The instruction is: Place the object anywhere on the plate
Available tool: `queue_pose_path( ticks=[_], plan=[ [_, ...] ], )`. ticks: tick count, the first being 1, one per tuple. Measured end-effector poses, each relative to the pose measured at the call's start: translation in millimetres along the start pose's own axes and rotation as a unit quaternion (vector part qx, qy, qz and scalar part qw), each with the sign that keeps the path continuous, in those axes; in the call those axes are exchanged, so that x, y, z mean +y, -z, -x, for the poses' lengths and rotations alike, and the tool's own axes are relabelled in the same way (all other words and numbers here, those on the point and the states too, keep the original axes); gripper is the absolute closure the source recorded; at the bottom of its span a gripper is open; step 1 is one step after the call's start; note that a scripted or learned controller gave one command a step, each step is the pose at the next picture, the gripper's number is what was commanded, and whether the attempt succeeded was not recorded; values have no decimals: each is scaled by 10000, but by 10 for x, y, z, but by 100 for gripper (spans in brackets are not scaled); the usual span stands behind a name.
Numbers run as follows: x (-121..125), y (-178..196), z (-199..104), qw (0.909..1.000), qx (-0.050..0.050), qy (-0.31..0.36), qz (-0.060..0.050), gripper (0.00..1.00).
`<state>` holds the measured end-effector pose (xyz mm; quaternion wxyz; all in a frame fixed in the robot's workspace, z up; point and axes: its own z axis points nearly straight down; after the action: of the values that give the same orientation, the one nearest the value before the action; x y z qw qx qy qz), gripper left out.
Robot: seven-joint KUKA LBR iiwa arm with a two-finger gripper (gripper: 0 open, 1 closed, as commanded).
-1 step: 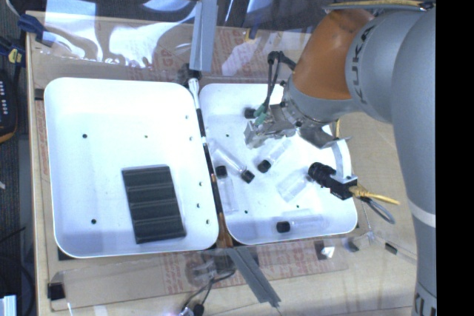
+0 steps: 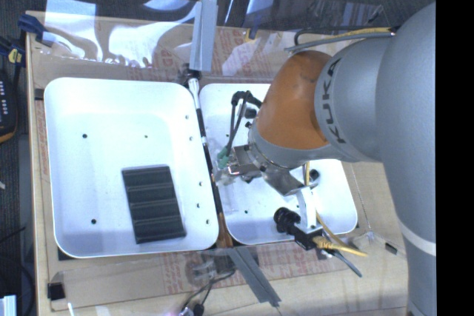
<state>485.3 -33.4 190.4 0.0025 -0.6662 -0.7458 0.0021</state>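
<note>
We hang our tool (image 2: 222,172) low over the right bin's (image 2: 337,222) left edge; whether it grips anything, we cannot tell. The dark plate (image 2: 153,203) waits near the left bin's (image 2: 67,107) front edge. The small green object (image 2: 222,156) by the tool could slip off mid-carry.

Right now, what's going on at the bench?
The arm reaches in from the right and hangs low over the right bin, its pincer near that bin's left wall. Something small and green sits at the pincer; whether it is gripped is unclear. A dark ridged plate lies in the left bin.
</note>
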Motion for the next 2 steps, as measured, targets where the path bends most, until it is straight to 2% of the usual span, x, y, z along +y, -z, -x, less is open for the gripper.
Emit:
queue_pose_path(
  ticks=[1,2],
  plan=[
    [381,323,-739,9911,0,-1330,9,100],
    [454,-352,-1468,9444,0,-3289,-19,100]
  ],
)
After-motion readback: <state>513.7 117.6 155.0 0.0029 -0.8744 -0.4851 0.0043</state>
